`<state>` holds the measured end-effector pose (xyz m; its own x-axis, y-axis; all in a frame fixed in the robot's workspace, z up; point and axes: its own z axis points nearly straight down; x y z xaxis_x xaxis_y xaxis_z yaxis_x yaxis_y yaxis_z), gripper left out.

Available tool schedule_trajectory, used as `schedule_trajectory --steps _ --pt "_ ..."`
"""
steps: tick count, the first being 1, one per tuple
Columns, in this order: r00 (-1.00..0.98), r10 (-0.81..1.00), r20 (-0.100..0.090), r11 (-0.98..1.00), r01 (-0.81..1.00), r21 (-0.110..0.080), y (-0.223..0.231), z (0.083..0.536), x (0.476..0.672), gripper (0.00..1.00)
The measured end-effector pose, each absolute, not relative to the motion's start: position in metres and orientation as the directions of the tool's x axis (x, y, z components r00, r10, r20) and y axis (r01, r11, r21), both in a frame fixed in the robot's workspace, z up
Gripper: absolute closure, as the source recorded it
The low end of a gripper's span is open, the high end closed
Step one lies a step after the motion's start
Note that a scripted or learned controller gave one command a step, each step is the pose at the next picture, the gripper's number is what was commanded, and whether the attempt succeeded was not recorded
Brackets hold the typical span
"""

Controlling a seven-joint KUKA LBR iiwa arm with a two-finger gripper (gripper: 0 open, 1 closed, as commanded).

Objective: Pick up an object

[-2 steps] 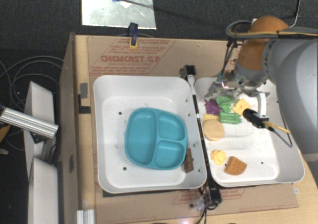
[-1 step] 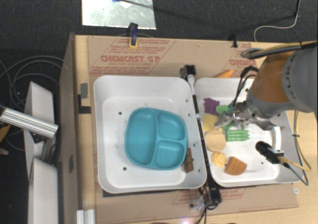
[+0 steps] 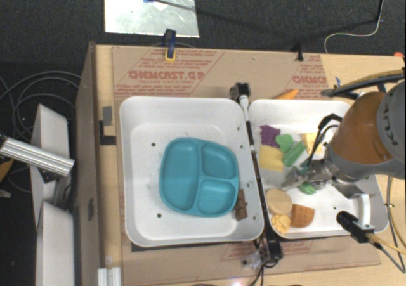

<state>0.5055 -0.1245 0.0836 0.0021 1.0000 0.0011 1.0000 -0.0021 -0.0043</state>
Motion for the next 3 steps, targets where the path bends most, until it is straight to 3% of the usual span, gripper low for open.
schedule_trajectory --steps 1,2,3 --pt "0.001 1.000 -0.003 -0.001 1.000 0.005 -0.176 0.085 0.536 0.00" --pt "-0.001 1.000 0.000 0.001 1.000 0.003 -0.173 0.095 0.536 1.00" --pt "-0.010 1.000 -0.002 0.010 1.000 0.011 -0.128 0.147 0.615 1.00"
